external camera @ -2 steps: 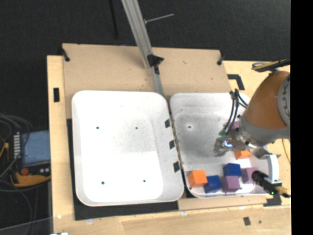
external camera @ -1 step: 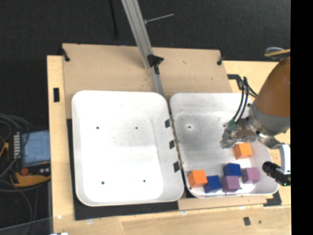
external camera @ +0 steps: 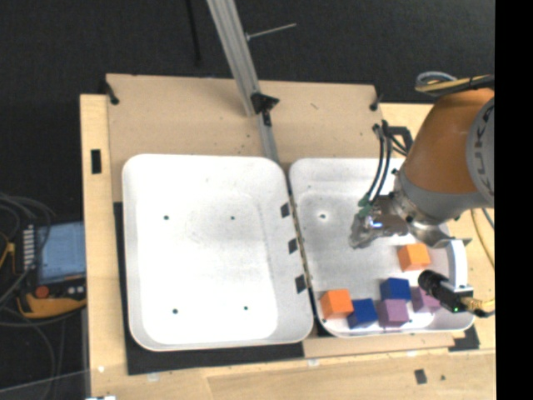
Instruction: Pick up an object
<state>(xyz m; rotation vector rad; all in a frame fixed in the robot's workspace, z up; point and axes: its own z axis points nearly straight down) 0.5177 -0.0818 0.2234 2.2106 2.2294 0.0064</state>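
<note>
Overhead, a robot arm (external camera: 445, 161) reaches in from the right over the right-hand bin (external camera: 333, 182) of two white bins; nothing looks picked up yet.

Largest first: the left bin (external camera: 204, 248) lies beside the right bin, their edges touching at the middle. The grey and orange arm covers the right bin's far right part, and its gripper (external camera: 366, 227) hangs over bare bin floor near the middle (the pictures do not let me tell how its jaws stand, and no block is seen in them). The blocks sit along the near right edge: an orange block (external camera: 337, 302), a blue block (external camera: 362, 313), a purple block (external camera: 393, 312), another blue block (external camera: 396, 289) behind it, and an orange block by the wrist (external camera: 413, 257). My judgement: choosing, descending and grasping all remain.
</note>
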